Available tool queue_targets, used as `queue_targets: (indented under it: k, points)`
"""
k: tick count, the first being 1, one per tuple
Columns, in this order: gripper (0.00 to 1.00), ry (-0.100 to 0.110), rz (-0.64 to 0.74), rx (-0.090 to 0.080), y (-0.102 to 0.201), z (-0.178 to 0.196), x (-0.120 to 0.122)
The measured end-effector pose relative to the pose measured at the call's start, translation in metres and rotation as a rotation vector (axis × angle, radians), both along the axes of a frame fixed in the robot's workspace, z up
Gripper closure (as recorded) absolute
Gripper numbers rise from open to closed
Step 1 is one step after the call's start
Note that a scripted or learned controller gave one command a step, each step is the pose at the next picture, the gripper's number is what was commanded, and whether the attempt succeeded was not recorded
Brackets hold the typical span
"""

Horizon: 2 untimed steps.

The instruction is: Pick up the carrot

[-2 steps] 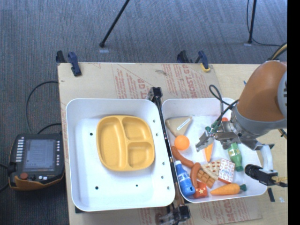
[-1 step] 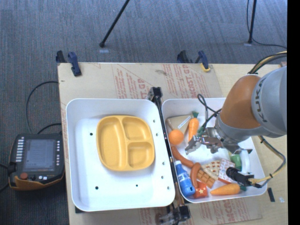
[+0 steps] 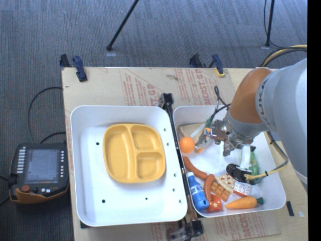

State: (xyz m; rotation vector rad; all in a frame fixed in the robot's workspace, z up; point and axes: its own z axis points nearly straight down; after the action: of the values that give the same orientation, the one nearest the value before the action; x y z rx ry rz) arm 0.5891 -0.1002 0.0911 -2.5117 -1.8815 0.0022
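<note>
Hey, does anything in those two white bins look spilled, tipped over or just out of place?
Nothing looks spilled or damaged. The yellow divided plastic plate lies flat in the left white bin. In the right white bin the toy foods sit jumbled toward the near corner, the orange carrot with a green tip lying on its side by the near wall.

floor [image 3: 60,19]: dark grey ribbed carpet, evenly lit. worktop [image 3: 115,84]: pale brown board with red printed lettering, held by blue clamps [image 3: 79,67] at its far edge. tripod legs [image 3: 125,16] stand on the carpet beyond. a handheld control pendant [image 3: 39,172] with cable lies left of the worktop.
</note>
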Motion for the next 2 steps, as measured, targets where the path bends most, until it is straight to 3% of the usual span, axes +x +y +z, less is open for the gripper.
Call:
queue_targets:
  k: [1,2]
  points:
    - [0.00,0.001,-0.302,-0.001,-0.0125,-0.0037,0.0411]
    - [1.00,0.005,-0.296,-0.001,-0.0112,0.0059,0.0410]
